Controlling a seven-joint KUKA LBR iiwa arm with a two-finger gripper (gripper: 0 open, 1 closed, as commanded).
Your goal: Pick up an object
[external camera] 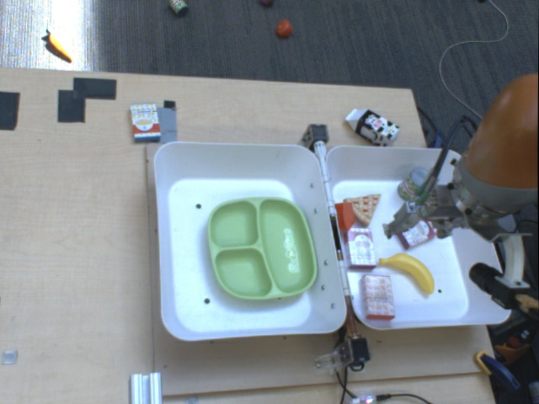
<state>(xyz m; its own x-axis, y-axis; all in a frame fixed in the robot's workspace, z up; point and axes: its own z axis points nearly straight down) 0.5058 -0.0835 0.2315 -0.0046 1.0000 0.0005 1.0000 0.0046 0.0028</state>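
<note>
Small red-and-white packet point(416, 235) lies in the right bin point(472, 310), directly under the gripper point(410, 223) — likely the pick target; jaws' state can't be told. Banana point(410, 271) just beside. Left bin point(177, 251) holds a green divided plate point(261, 248).

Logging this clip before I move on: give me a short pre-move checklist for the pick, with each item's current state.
1. Pincer over the right bin: ok.
2. Pincer opening: cannot tell; too blurred.
3. Something held in the pincer: cannot tell; a small packet lies right beneath it.
4. Targets in reach: ok; banana, waffle piece and two red-and-white packets lie in the right bin.
5. Banana free of neighbours: ok; it lies apart from both packets.
6. Green divided plate out of the way: ok; it sits in the left bin.
</note>
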